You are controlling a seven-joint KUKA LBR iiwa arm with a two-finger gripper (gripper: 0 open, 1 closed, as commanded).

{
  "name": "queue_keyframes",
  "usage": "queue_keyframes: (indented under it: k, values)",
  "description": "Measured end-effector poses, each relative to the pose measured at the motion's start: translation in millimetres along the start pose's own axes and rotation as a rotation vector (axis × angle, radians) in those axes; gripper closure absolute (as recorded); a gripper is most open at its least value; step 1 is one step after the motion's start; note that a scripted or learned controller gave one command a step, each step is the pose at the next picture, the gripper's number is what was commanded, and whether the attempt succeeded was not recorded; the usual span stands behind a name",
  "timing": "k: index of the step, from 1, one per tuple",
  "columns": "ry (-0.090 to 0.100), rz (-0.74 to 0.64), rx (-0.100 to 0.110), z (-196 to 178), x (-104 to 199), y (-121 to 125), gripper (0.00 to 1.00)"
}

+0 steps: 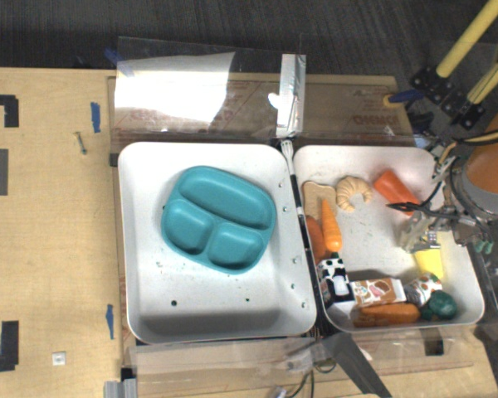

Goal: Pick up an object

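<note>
Your tabletop is pale wood, with two shallow white bins set side by side on it. Look at the left bin: it carries a teal divided plate, lying slightly toward that bin's far edge.

Now the right bin. Along its left wall you see a tan slice of bread with a croissant just beside it, and an orange carrot running toward the near edge. A black-and-white patterned piece sits below the carrot. Along the near wall lie a small carton, an orange sausage-shaped piece and a dark green round object in the near right corner. A reddish-orange piece rests toward the far edge.

Your tool hangs over the right side of this bin, just above a yellow object. Its fingers are tangled with cables in this view, so you cannot tell how far apart they stand or whether they have anything.
</note>
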State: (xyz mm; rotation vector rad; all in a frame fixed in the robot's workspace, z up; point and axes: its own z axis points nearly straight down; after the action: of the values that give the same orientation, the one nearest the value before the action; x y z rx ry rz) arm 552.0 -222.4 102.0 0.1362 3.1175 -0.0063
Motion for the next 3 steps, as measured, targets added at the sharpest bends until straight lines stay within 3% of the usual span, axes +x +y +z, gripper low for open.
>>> queue_keyframes:
  k: [1,2,3]
  values:
    - [0.01,-0.138,-0.003,15.4,-94.6,22.0,1.0]
    - [0.0,-0.06,-0.001,-152.3,-98.4,38.8,1.0]
    - [0.012,-0.06,-0.004,-145.7,-96.3,39.2,0.0]
